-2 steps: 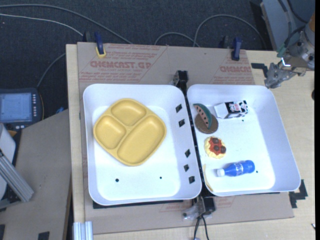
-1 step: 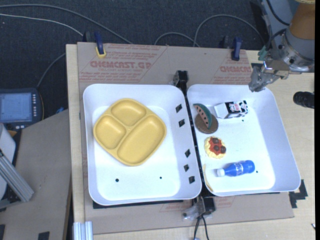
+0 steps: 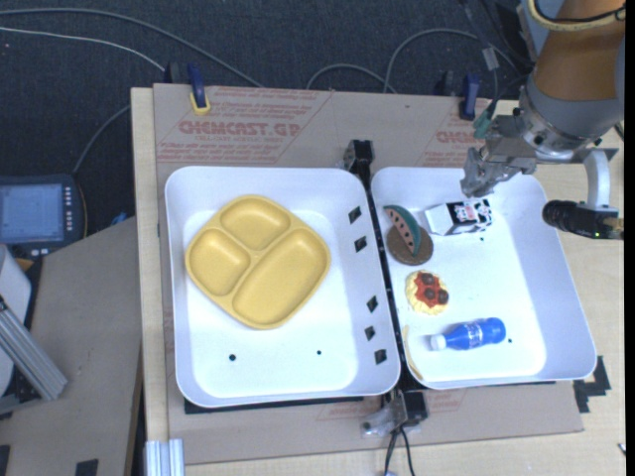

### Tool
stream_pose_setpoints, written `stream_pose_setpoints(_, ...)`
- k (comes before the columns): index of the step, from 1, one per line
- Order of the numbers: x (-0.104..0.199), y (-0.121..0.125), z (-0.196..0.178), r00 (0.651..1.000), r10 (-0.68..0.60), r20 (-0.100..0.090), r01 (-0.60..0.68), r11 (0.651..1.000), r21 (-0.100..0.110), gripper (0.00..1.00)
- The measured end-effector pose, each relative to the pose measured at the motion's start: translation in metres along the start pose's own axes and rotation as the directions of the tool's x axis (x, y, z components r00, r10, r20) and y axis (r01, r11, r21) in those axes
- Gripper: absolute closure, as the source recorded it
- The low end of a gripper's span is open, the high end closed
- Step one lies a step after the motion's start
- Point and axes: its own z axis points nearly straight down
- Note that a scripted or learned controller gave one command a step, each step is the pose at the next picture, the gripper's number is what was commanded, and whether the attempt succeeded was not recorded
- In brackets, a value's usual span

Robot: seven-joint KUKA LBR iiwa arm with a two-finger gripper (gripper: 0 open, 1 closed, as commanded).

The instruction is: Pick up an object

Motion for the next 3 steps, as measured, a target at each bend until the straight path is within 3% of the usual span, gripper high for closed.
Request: stream_pose_setpoints(3,0.15,-0.021,0.046,1.0,-0.001,0.0,0.001,1.0,0.001,1.0)
